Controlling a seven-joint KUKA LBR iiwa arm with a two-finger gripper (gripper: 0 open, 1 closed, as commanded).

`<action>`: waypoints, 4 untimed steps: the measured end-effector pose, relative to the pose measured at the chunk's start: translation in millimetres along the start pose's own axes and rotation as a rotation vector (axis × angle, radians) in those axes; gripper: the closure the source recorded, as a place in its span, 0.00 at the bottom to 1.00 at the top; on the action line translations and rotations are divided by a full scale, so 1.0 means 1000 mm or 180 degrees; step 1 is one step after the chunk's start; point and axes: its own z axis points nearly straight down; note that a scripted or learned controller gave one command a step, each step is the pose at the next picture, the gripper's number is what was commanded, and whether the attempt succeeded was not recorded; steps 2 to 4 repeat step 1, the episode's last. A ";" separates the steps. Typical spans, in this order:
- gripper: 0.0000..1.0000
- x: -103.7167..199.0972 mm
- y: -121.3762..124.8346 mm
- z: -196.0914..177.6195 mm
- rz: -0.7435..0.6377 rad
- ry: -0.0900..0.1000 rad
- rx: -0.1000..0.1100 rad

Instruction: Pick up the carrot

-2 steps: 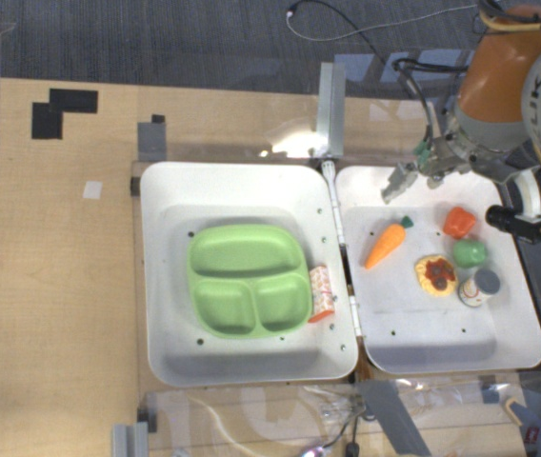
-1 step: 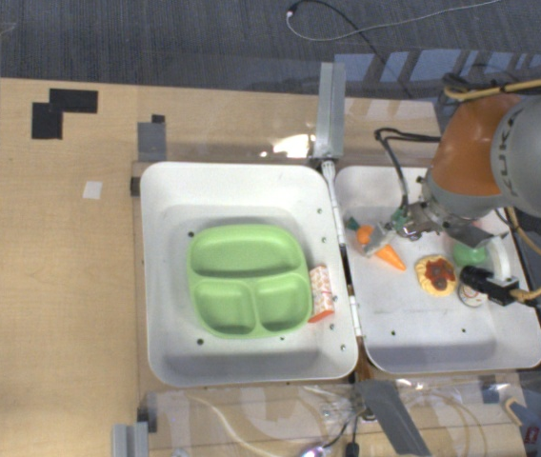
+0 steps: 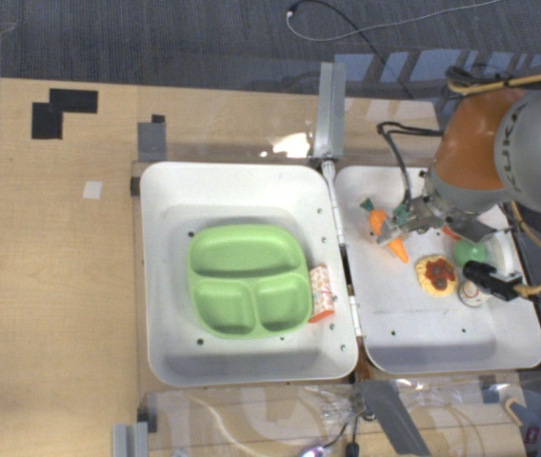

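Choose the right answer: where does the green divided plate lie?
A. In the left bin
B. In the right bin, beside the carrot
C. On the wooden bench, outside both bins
A: the green plate rests inside the left bin, while the carrot lies in the right bin.

Bright, even overhead light w/ glare patch on bench [image 3: 290, 147] above left bin [image 3: 156, 255]; soft shadows, slightly grainy.

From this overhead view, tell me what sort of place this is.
Most likely a robotics lab bench for pick-and-place trials: a robot arm reaches over two shallow white bins, toy food such as a carrot lies inside, and loose cables trail around.
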 end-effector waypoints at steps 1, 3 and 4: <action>1.00 0.067 0.063 -0.126 0.0502 0.0005 0.0012; 1.00 0.067 0.063 -0.126 0.0502 0.0005 0.0012; 1.00 0.067 0.063 -0.126 0.0502 0.0005 0.0012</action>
